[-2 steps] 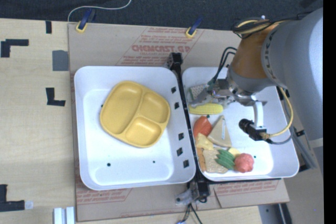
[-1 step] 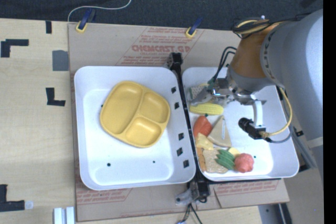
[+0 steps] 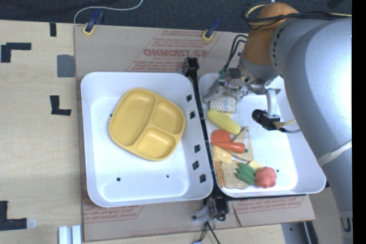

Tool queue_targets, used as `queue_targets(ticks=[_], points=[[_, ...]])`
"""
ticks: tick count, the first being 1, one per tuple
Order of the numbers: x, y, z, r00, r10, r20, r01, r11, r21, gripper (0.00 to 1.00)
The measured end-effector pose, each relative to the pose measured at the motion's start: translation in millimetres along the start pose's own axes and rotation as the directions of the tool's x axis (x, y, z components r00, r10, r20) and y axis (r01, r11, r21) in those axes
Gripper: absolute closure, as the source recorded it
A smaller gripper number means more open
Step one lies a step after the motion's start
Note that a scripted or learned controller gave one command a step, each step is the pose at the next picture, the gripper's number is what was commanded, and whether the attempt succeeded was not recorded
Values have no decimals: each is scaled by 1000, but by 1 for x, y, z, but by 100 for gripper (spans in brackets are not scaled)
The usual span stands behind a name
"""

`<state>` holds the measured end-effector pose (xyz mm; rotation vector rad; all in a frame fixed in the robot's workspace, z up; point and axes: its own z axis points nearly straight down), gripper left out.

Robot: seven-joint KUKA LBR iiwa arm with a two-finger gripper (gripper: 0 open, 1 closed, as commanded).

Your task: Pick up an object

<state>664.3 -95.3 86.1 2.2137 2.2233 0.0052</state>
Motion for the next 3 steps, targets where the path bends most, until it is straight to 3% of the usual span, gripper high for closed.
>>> queue_targets(ticks=[1, 2, 3], points=[[-29, -53, -6, 1000, 7, 1, -7, 1000, 10, 0], [2, 4, 2, 1000, -4, 5, 3, 1000, 14, 0], [1, 3, -8, 1000, 3, 2, -3, 1000, 8, 100]])
